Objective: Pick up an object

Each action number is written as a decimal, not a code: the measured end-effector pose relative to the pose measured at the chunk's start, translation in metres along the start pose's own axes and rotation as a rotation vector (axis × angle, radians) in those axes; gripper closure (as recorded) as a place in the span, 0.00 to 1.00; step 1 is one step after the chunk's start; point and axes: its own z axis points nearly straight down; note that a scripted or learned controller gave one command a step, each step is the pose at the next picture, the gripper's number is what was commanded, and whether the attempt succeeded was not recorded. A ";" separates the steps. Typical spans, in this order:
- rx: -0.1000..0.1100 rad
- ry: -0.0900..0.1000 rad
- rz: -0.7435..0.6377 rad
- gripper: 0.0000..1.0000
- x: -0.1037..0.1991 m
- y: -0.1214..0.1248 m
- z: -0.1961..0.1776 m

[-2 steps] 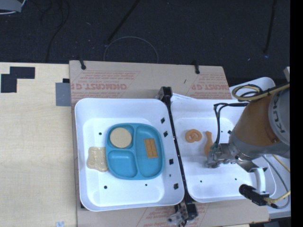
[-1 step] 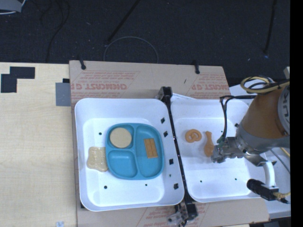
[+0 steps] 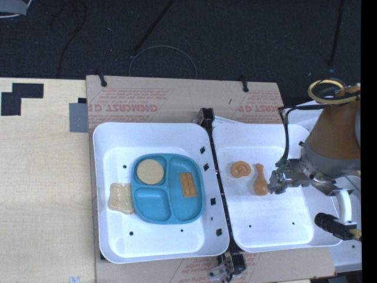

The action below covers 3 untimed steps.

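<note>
1 fixed overhead camera, slanted down over 2 white bins [image 3: 100, 158]

A robotics lab: white bins [image 3: 106, 158] on cardboard [image 3: 177, 102], cables [image 3: 162, 55] over dark floor

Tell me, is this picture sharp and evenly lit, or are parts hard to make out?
In the camera view, the white bins are bright and nearly washed out, the floor behind is very dark, and the whole picture is soft; the gripper beside the drumstick-shaped toy looks blurry.

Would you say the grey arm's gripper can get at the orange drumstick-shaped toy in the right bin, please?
Probably yes. The gripper sits low in the right white bin, just right of the orange drumstick-shaped toy, with nothing between them; the tan pretzel-shaped piece lies on the drumstick's far side.
</note>
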 end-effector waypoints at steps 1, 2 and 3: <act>0.001 0.000 0.000 1.00 -0.001 0.000 -0.023; 0.005 0.002 -0.002 1.00 0.050 -0.001 -0.024; 0.003 0.002 -0.004 1.00 0.101 0.014 -0.037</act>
